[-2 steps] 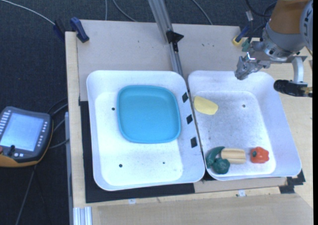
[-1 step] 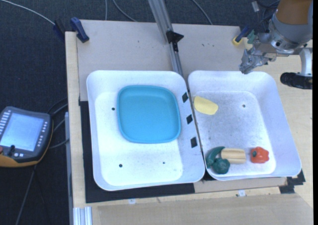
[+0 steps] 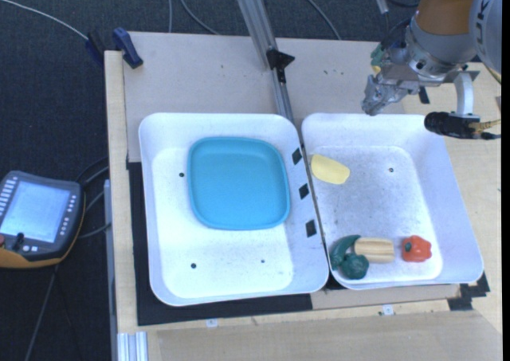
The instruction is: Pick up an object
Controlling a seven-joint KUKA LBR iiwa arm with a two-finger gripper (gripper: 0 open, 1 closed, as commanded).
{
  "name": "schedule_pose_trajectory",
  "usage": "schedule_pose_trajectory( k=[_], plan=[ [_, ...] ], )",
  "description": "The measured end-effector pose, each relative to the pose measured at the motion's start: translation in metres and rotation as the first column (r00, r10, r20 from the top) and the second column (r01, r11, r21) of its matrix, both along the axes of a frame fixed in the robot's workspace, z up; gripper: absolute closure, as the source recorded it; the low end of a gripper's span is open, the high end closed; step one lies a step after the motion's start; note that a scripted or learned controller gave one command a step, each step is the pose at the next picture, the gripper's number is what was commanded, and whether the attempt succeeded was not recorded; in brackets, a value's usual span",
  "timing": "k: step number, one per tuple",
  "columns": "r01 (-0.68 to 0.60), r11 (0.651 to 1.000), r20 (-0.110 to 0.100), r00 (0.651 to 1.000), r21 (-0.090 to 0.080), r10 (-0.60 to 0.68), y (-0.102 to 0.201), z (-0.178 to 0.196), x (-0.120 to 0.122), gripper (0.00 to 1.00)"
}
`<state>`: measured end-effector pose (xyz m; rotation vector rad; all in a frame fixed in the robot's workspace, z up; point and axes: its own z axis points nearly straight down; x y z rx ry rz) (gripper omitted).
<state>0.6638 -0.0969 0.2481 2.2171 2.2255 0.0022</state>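
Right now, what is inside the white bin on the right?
The right bin holds a yellow piece, a green vegetable, a tan stick and a red pepper. Nothing covers them.

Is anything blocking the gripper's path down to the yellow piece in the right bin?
Nothing visible does. The gripper hangs above the right bin's far rim, and the yellow piece lies alone on bare floor near the divider.

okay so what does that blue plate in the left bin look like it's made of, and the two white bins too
Blue plate: probably plastic, with a smooth, even turquoise surface, soft sheen and rounded moulded corners. Left bin and right bin: likely thin moulded plastic, matte white, with rounded rims and shallow formed walls; dark specks look like scuffs or dirt. The look alone cannot rule out melamine or coated material.
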Motion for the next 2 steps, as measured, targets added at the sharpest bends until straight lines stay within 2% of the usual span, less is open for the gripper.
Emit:
schedule_pose_trajectory(
  k=[1,2],
  plan=[
    [-0.001,1.000,-0.001,1.000,0.000,0.001,0.055,-0.010,-0.007,1.00],
    [-0.002,1.000,0.000,1.000,0.001,0.002,0.114,-0.004,-0.010,1.00]
  ],
)
